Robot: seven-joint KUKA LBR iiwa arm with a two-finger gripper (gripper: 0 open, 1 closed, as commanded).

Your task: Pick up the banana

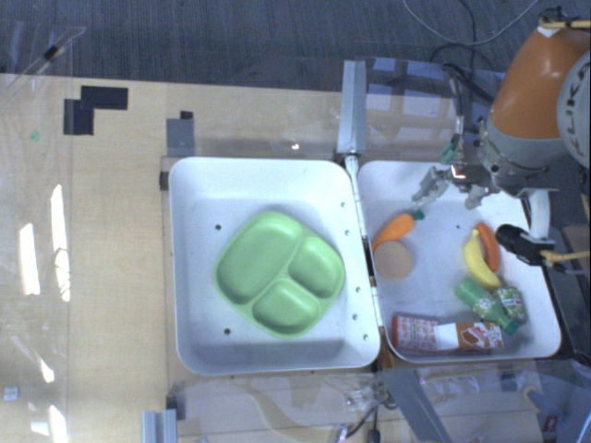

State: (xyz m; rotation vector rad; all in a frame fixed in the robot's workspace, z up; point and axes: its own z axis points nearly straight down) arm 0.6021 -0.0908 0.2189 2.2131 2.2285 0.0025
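The yellow banana [475, 259] lies in the right bin [434, 209], near its right wall, with an orange-red piece [488, 245] pressed against its right side. My gripper [452, 192] hangs over the bin's far part, up and left of the banana and apart from it. It is open, its two fingers spread with nothing between them. The grey arm with the orange band [540, 72] comes in from the upper right.
The right bin also holds a carrot [395, 228], a beige round item [394, 261], a green bottle [490, 302] just below the banana and a red-labelled bottle [445, 333] along the near wall. A green divided plate [281, 272] lies in the left bin [199, 247].
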